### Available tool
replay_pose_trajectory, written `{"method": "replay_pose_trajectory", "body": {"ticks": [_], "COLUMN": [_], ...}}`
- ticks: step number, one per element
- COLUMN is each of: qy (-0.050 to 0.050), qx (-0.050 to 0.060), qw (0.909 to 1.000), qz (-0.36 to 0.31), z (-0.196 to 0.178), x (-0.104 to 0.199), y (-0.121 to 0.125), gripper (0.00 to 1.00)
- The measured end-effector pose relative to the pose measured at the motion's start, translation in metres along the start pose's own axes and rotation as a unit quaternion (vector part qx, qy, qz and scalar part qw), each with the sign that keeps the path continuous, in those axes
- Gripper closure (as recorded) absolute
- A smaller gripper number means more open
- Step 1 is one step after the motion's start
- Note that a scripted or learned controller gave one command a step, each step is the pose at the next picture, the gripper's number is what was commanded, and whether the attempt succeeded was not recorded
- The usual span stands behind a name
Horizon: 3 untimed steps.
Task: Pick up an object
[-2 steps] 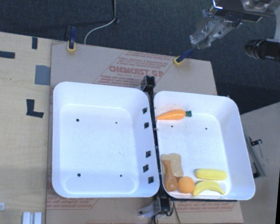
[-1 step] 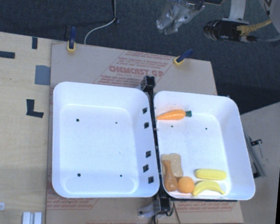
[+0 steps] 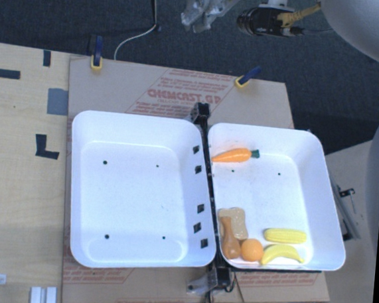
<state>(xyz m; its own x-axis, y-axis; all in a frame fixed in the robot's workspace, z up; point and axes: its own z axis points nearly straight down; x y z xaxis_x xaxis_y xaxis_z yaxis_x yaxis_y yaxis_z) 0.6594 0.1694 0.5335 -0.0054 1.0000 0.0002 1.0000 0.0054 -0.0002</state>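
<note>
Banana [image 3: 282, 255], orange [image 3: 252, 250], corn [image 3: 285, 236] and carrot [image 3: 232, 155] share the right bin [image 3: 329, 194]; gripper [image 3: 201, 12] state unclear.

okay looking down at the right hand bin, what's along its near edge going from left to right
Tan bread-like piece with a brown piece under it, orange ball, then the banana with the corn cob just behind it. The carrot lies apart, up at the bin's far left corner.
</note>
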Motion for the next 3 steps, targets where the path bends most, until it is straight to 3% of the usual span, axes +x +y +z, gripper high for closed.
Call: {"method": "replay_pose_trajectory", "body": {"ticks": [1, 3], "qy": [0.000, -0.002], "qx": [-0.001, 0.001], "qw": [1.0000, 1.0000], "qz": [0.000, 0.000], "z": [0.000, -0.020], "x": [0.067, 0.066], "y": [0.009, 0.009], "gripper": [1.00, 1.00]}}
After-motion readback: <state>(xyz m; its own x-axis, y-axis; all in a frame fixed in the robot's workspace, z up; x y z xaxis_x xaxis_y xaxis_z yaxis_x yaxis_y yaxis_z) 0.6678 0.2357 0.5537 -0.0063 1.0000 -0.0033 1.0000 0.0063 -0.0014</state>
